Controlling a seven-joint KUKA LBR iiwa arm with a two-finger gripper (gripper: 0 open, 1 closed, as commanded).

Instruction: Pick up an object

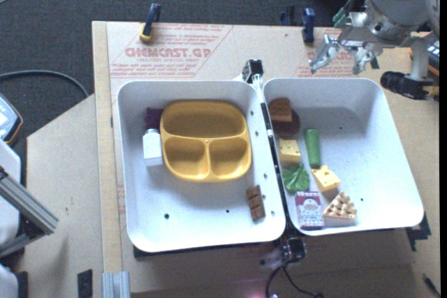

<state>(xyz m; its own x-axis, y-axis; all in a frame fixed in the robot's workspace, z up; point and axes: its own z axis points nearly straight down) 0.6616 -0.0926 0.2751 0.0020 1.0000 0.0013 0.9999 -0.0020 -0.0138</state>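
Camera view, from above at a slant.

Arm: grey with orange band, entering at upper right. Gripper (pixel 342 57) hangs above the far rim of the right bin (pixel 391 143), over the bench board. Fingers (pixel 320 59) spread well apart, one left, one right; nothing between them, touching nothing.

Left bin (pixel 133 150), white, shallow:
- yellow divided tray (pixel 205 139), three compartments, in the bin's middle.
- small white bottle (pixel 152 146), just beside the tray's left edge.
- dark purple item (pixel 154 115), at the tray's upper left corner, partly hidden; kind not clear.
- brown chocolate bar (pixel 255 203), near the bin's right wall, below the tray.

Right bin, contents grouped along its left side, well apart from the gripper:
- brown round piece (pixel 282 112) on a dark disc, nearest the far left corner.
- yellow cheese cube (pixel 289 150), below it.
- green cucumber-like stick (pixel 311 147), upright in the view, just right of the cube.
- green leaf-shaped piece (pixel 295 178), below the cube.
- second yellow cheese block (pixel 325 179), right of the leaf.
- red and white packet (pixel 308 209), at the near wall.
- tan wedge (pixel 339 209) with a bumpy top, touching the packet's right side.

Bench: brown board with red printing (pixel 171 51); blue and yellow clamp (pixel 149 23) at its far edge.
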